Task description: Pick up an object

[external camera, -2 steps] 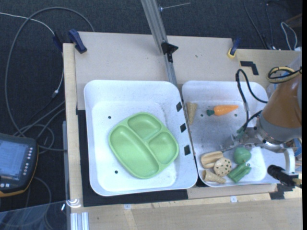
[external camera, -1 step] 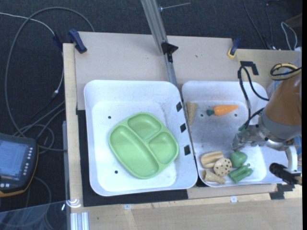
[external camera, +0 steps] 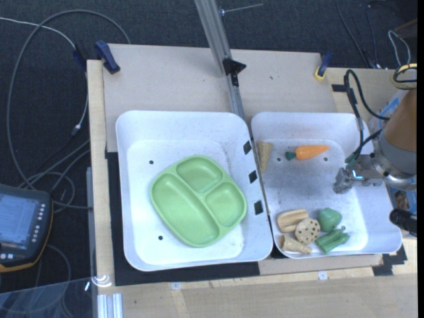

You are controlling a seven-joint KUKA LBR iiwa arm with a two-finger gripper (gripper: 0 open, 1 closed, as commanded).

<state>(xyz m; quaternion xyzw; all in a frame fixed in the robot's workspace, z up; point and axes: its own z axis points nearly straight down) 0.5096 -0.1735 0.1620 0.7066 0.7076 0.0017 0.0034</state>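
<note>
The nearest candidate for picking is the small orange toy carrot with a green top (external camera: 309, 152), lying flat on the floor of the right-hand shallow white bin (external camera: 291, 126), near its far wall and apart from everything else; that isolation makes it the cleanest target; a descent squarely over its middle, closing across its narrow width rather than along its length, should suit it best; the metal two-finger gripper (external camera: 346, 179) hangs low over the same bin, to the right of the carrot and nearer the camera, with nothing between it and the bare floor; whether the claw is spread or pressed together I cannot tell, since it appears as a blurred grey lump; at the bin's near edge sits a crowded cluster, a tan toy bread piece (external camera: 292, 219), a round speckled cookie (external camera: 307, 230) and green toy vegetables (external camera: 330, 229), touching one another and harder to separate; the left-hand white bin (external camera: 132, 132) holds a light green divided plastic plate (external camera: 199, 200), too broad for a pinch
</note>
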